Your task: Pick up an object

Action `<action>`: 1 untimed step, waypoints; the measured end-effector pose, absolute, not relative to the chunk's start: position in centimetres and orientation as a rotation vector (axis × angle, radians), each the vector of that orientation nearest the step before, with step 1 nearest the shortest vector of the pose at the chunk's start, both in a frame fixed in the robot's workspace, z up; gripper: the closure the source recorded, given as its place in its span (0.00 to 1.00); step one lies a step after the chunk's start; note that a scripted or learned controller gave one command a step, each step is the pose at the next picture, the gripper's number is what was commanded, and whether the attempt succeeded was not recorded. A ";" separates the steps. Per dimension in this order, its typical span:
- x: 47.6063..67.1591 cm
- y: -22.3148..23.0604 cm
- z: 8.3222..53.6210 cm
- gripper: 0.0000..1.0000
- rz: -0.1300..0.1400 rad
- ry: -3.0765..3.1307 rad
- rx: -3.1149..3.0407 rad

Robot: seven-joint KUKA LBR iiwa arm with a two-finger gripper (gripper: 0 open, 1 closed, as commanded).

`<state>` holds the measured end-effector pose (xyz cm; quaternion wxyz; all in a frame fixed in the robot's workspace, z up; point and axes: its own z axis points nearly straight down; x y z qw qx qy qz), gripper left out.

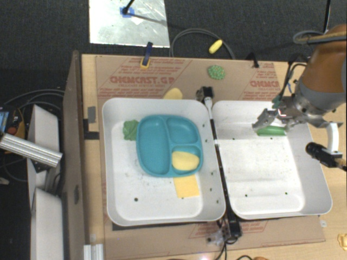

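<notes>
My gripper (275, 122) hangs low over the far part of the right bin (271, 199), its fingers spread and open. A small long green thing (270, 130) lies on the bin floor right under the fingertips, touching or nearly touching them; I cannot see it clamped. In the left bin (116, 199) a teal divided plate (160, 142) holds a rounded yellow piece (185, 160) in its near right compartment. A flat yellow square (187, 187) lies just in front of the plate. A green leafy piece (130, 129) sits at the plate's left edge.
Behind the bins, on the cardboard, lie a pale yellow piece (173, 95) and a round green piece (217, 72). A yellow item (216, 46) rests past the board. The divider (214, 145) between the bins runs down the middle.
</notes>
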<state>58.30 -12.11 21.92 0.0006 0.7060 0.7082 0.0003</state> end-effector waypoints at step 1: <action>63.5 -14.4 11.5 0.00 -0.004 2.227 2.217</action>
